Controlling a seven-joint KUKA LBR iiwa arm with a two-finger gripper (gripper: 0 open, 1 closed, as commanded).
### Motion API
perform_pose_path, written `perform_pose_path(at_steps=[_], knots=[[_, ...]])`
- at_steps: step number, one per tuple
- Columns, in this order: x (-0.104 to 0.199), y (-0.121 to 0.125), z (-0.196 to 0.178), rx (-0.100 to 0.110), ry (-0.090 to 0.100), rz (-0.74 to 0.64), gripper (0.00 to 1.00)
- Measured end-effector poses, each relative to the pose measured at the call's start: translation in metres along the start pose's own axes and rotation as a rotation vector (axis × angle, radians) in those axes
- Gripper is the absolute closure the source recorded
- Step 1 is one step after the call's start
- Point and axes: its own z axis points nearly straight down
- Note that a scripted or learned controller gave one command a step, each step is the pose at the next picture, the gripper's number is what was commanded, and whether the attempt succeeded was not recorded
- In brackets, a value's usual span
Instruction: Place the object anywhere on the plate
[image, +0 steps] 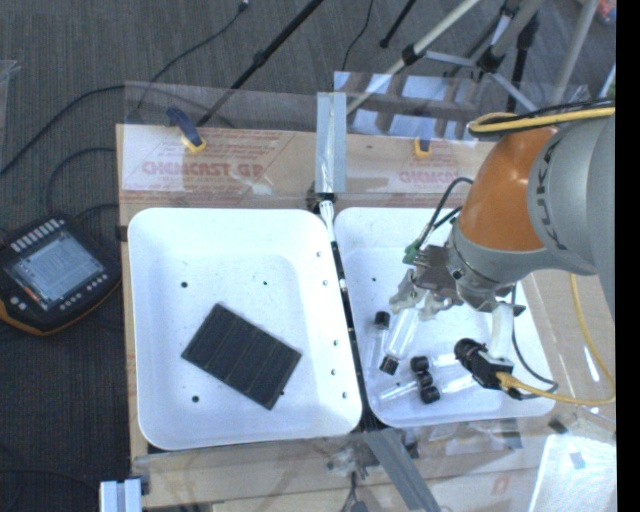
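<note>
The right bin (540, 400) holds several small clear tubes with black caps. One tube (398, 338) lies near the wall that this bin shares with the left bin, another tube (400, 390) lies below it, closer to the bin's near edge, and a few loose black caps (425, 378) lie between them. The plate (241, 349), a dark ribbed rectangle, lies flat in the left bin (160, 260), well apart from the tubes and on the other side of the shared wall.

The hand (430, 290) is low over the right bin, just above and slightly to the far side of the upper tube. I cannot tell if its fingers are spread or pressed together, because the wrist and cables cover them, and no tube is seen between them.

I judge that a tube is very light, stiff and smooth, so it may roll or slip out when squeezed. The best hold seems across the middle of the clear body, with the fingers on the two long sides, not on the cap. The plastic looks thin, so a gentle squeeze is safer.
</note>
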Motion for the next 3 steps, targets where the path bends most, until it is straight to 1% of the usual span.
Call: perform_pose_path(at_steps=[1,2,3], knots=[[0.098,0.022,0.017,0.001,-0.004,0.120,1.00],[0.220,0.032,-0.025,-0.002,-0.006,0.058,1.00],[0.242,0.088,0.033,-0.002,-0.008,0.075,1.00]])
